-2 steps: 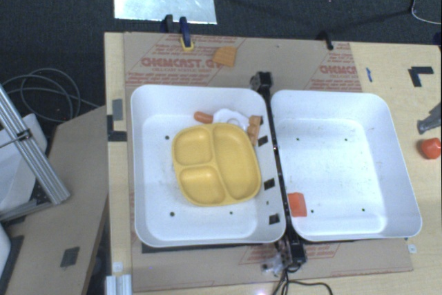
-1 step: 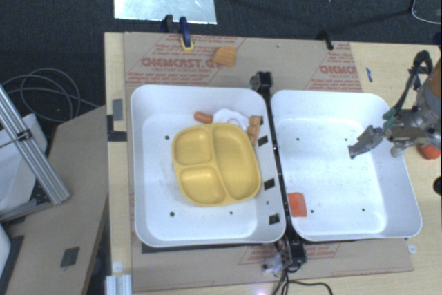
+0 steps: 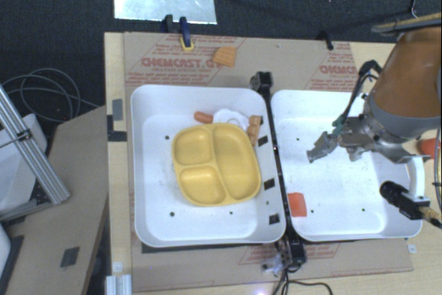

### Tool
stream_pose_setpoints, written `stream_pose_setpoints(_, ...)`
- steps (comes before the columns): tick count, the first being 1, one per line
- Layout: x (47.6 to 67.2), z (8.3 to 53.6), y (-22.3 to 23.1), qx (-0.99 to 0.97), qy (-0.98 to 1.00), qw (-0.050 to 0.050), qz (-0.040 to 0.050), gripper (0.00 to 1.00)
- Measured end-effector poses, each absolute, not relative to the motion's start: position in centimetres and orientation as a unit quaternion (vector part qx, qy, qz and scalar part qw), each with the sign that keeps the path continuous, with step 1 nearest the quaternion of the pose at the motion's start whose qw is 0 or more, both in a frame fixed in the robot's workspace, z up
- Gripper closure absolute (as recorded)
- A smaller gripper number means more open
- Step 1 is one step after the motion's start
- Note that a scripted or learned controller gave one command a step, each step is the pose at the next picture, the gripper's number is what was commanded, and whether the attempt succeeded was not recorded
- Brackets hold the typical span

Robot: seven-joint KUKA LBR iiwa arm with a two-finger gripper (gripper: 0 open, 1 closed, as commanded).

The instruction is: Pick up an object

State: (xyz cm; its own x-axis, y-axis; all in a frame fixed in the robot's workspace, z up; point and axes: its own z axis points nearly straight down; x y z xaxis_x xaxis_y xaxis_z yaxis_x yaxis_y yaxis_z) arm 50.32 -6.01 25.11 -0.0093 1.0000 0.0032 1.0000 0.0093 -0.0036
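Camera view, nearest first: I see an orange block (image 3: 296,204) at the right bin's (image 3: 345,228) front-left corner. Above that bin my gripper (image 3: 320,148) hangs, holding nothing; whether its jaws are apart I cannot tell. Farther left, a yellow divided plate (image 3: 215,164) fills the left bin (image 3: 155,217), a small orange sausage-like piece (image 3: 203,117) behind it.

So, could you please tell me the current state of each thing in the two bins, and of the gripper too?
Yellow divided plate: right way up in the left bin, its compartments bare.
Small orange piece: lying flat behind the plate.
Tan block: leaning by the plate's far right corner.
Orange-red block: lying flat at the right bin's near left.
Gripper: above the right bin, holding nothing.
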Motion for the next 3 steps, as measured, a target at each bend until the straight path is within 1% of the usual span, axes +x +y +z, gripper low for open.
stream_pose_setpoints(1, 48.6, 35.1, -15.3, -0.71, -0.705, -0.007, -0.0019, 0.0)
stream_pose_setpoints(2, 48.7, 31.7, -8.5, -0.704, -0.71, 0.0, -0.0011, 0.0)
stream_pose_setpoints(3, 48.7, 26.2, -2.9, -0.704, -0.71, 0.002, 0.0, 0.0)
